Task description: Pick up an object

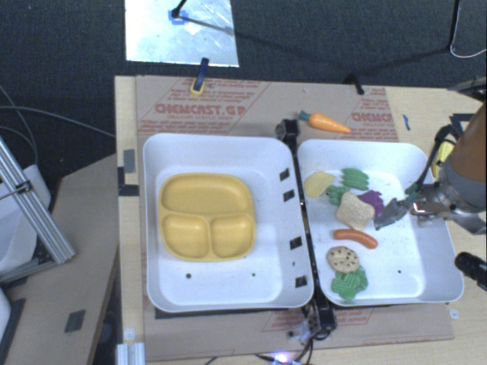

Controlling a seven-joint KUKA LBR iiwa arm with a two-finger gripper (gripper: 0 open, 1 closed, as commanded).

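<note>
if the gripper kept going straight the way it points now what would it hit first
Probably the purple toy or the tan bread piece beside it in the right bin. The gripper points left toward them, though its height above them is unclear from this slanted view.

The two white bins look like smooth plastic with a little shine, and the yellow tray in the left one looks like smooth, matt plastic too. The toy foods look like plastic: the carrot and the sausage are smooth and a bit glossy, while the cookie looks bumpy. The board under the bins looks like matt brown cardboard, the floor looks like rough dark carpet, and a shiny silvery sheet lies on it.
</note>
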